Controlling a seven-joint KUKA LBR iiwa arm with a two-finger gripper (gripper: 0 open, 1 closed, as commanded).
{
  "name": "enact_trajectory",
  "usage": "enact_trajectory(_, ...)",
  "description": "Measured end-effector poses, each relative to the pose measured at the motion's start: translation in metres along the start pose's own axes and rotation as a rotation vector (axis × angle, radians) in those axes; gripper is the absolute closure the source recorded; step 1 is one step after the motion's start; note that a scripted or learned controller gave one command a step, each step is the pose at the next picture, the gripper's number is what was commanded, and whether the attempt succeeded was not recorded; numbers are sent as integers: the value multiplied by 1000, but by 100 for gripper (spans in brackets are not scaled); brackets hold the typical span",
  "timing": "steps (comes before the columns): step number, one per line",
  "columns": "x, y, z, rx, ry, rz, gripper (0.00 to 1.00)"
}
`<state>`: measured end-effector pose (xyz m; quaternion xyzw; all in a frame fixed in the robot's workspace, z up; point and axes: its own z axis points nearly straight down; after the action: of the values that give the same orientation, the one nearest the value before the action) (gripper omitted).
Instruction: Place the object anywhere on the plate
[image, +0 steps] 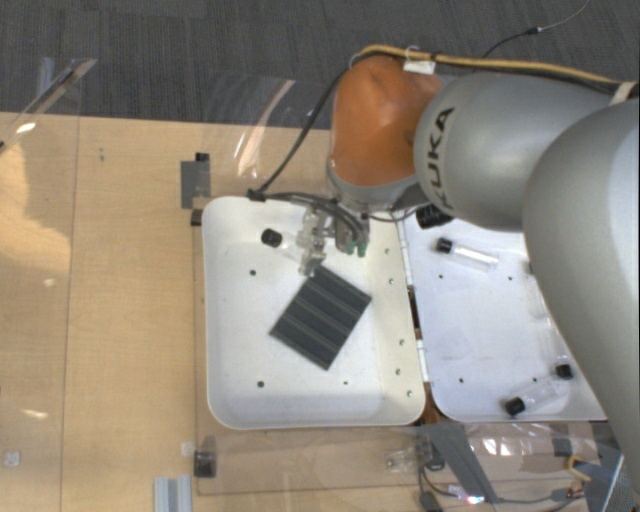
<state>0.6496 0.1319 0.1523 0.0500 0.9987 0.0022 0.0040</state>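
Note:
A dark grey ribbed plate (320, 318) lies tilted on the floor of the left bin (235, 380). A small black-capped object (270, 238) rests on the bin floor near the back left corner, apart from the plate. My gripper (322, 250) hangs over the back of the left bin. It is just right of the black-capped object and just above the plate's upper corner. The orange wrist band (375, 120) and grey arm rise behind it and hide part of the bin's back edge.
The right bin (480, 330) holds a clear tube with a black cap (465, 252) near its back. Two small black-capped pieces (515, 405) (563, 371) lie near its front right. The grey arm covers the right bin's far side.

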Motion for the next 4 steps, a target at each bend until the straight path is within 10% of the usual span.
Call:
enact_trajectory(1,-8,56,-130,-2,-6,-280,100)
enact_trajectory(2,-12,102,-256,-2,-5,368,100)
enact_trajectory(3,-12,102,-256,-2,-4,368,0)
enact_trajectory(4,-12,104,-269,-8,-14,365,100)
